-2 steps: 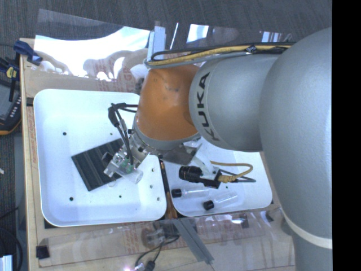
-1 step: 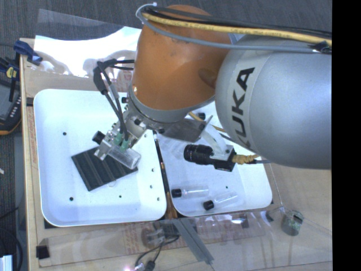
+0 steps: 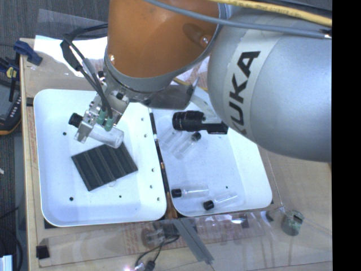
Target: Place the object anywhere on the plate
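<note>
Currently vial (image 3: 110,136) sits in left bin (image 3: 45,151), just beside plate (image 3: 104,167), right under claw (image 3: 100,122); I can't tell whether claw is open or closed. Looks light, slick, prone to rolling; I'd pinch mid-body.

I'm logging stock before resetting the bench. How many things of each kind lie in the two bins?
Clear vials with black caps: 4 (one in the left bin, three in the right bin)
Dark ribbed plate: 1
Total: 5
</note>
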`<state>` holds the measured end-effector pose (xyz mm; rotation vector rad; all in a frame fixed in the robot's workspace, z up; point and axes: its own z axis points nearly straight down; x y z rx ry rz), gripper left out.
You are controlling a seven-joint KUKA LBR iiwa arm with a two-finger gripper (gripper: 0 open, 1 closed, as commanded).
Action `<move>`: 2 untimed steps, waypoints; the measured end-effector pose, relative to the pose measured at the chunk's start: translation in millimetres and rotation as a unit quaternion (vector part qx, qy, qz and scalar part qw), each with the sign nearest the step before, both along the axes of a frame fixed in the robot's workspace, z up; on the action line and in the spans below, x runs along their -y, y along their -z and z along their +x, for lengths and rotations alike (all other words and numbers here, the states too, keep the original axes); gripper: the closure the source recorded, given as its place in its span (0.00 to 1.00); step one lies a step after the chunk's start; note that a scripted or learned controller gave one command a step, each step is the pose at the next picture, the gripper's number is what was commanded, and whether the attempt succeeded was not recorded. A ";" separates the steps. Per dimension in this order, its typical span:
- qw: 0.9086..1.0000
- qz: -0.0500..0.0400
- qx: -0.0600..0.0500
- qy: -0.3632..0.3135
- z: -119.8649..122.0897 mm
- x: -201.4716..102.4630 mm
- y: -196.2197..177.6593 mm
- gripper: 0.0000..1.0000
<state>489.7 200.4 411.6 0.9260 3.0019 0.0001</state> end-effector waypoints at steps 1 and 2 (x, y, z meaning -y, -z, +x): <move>0.974 0.000 0.001 0.227 58.9 -17.5 -30.2 1.00; 0.990 0.000 -0.001 0.142 13.9 70.9 -31.1 1.00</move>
